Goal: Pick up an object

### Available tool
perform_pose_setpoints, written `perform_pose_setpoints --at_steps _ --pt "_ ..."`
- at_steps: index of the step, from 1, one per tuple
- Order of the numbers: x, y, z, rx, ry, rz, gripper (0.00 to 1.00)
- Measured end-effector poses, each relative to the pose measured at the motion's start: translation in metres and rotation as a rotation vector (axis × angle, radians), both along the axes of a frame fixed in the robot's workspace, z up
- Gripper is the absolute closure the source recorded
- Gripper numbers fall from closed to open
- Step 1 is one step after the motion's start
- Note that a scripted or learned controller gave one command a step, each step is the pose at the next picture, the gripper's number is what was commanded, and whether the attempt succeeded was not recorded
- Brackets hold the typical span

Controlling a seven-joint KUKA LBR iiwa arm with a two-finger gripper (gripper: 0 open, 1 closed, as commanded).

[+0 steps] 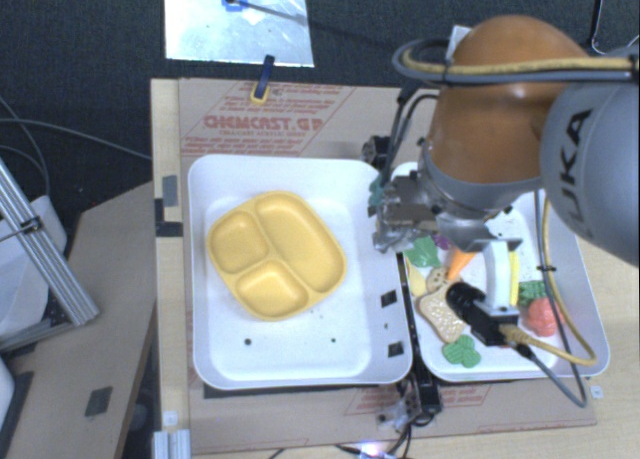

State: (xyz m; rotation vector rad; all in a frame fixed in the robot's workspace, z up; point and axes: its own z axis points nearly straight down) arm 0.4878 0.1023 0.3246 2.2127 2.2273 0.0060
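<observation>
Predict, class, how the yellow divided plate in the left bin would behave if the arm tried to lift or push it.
The yellow divided plate looks moulded and rigid, so it probably keeps its shape. Its wide, shallow form lying flat suggests it slides rather than rolls or tips when pushed across the left bin. The smooth glossy surface and low rim may give little to grip.

Robotics lab: KUKA arm (540, 137), test bins (300, 372).

Dark carpet floor (80, 37) surrounds the wooden bench (110, 247); a shiny metal sheet (238, 7) lies beyond.
</observation>
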Motion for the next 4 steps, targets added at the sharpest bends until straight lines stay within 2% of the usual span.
perform_pose_setpoints --at_steps 2,3,4 --pt "0.001 0.000 0.021 0.001 -0.003 0.009 1.00" --pt "0.069 0.005 -0.046 -0.002 0.003 -0.005 1.00" --pt "0.053 0.061 -0.146 -0.001 0.013 0.002 1.00"
